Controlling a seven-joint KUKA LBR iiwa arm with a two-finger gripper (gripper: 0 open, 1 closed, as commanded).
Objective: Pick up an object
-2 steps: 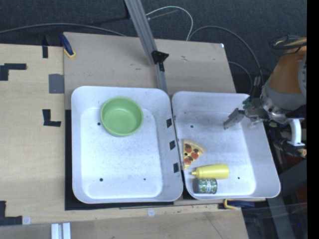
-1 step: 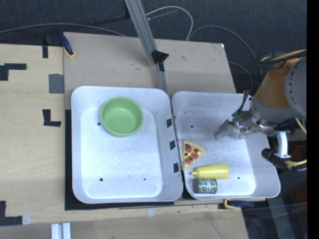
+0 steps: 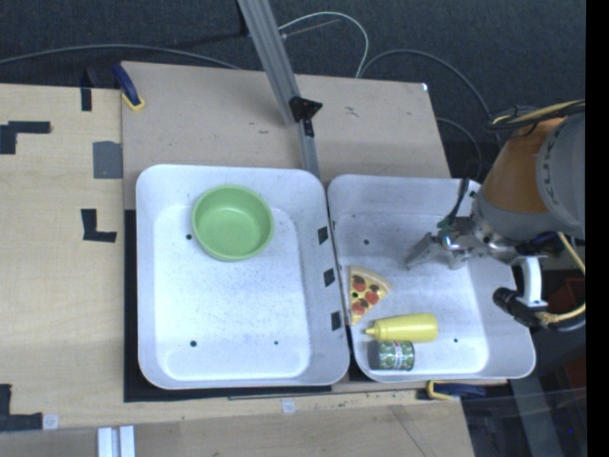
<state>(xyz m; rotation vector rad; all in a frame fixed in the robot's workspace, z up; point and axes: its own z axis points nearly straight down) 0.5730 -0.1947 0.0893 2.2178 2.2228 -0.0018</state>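
**Arm over the right bin, nothing between its fingers**

The bench (image 3: 219, 112) carries two shallow white bins side by side, and a grey pole (image 3: 271, 46) slants across it from the top of the view, up and to the left of the gripper. The left bin (image 3: 157, 284) lies well to the left of the gripper; the right bin (image 3: 381, 198) lies directly beneath it. The arm (image 3: 542, 188), grey with an orange band, enters from the right edge and ends in the gripper (image 3: 417, 253), which sits over the upper middle of the right bin's floor. Its fingers (image 3: 419, 250) point left and slightly downward, set narrowly apart, and hold nothing.

A green bowl (image 3: 233, 223) stands upright in the upper part of the left bin, well to the left of the gripper. Three smaller objects lie in the right bin, below and left of the gripper and apart from it. A yellow bottle (image 3: 403, 328) rests on its side. A green can (image 3: 392, 355) lies just below it, touching or nearly so. A pizza slice toy (image 3: 364, 292) lies nearest the fingertips, by the bin's left wall.
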